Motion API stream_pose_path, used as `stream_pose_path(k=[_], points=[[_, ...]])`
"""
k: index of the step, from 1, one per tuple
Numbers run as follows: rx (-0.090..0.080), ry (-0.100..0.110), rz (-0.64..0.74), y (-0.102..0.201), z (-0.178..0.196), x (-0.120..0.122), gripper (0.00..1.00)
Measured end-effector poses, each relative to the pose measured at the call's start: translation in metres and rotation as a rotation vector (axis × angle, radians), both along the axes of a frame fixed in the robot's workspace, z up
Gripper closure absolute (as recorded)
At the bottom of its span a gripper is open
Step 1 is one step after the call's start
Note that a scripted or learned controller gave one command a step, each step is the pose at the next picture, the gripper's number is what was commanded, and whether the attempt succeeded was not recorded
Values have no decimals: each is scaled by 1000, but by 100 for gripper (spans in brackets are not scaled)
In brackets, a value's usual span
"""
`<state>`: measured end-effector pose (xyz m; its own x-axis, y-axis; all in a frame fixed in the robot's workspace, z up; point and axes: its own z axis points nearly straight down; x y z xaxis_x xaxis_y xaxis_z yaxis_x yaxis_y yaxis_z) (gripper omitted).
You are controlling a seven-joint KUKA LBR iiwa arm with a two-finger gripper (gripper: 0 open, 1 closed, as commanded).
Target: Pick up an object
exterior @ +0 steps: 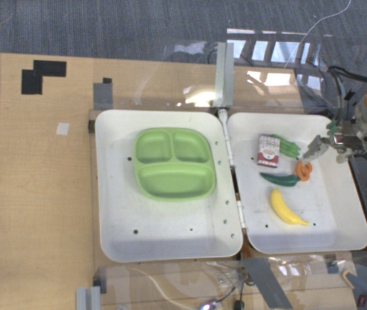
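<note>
The right bin (348, 228) holds several small things. A red and white carton (269, 151) lies beside a light green piece (289, 148). An orange piece (304, 170) sits at the end of a dark green vegetable (280, 179). A yellow banana (287, 209) lies nearer the front. My gripper (326, 154) hangs over the bin's right side, just right of the orange piece. It is open, with one finger (313, 148) slanting toward the orange piece and nothing between the two.
The left bin (115, 231) bears a green divided plate (174, 163). A metal divider (232, 173) runs between the bins. The arm and its cables stand at the right edge, and a metal frame (271, 50) stands behind the right bin.
</note>
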<state>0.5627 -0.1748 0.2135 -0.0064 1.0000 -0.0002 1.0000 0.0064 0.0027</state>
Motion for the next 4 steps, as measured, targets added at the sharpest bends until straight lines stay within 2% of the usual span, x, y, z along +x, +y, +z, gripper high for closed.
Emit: stream_pose_path(k=[1,2,3,4], points=[[1,0,-120,29,-37,10,0],[0,-1,-39,32,-118,-53,0],[-1,-3,152,-13,-104,-47,0],[-5,-10,267,-31,-124,55,0]])
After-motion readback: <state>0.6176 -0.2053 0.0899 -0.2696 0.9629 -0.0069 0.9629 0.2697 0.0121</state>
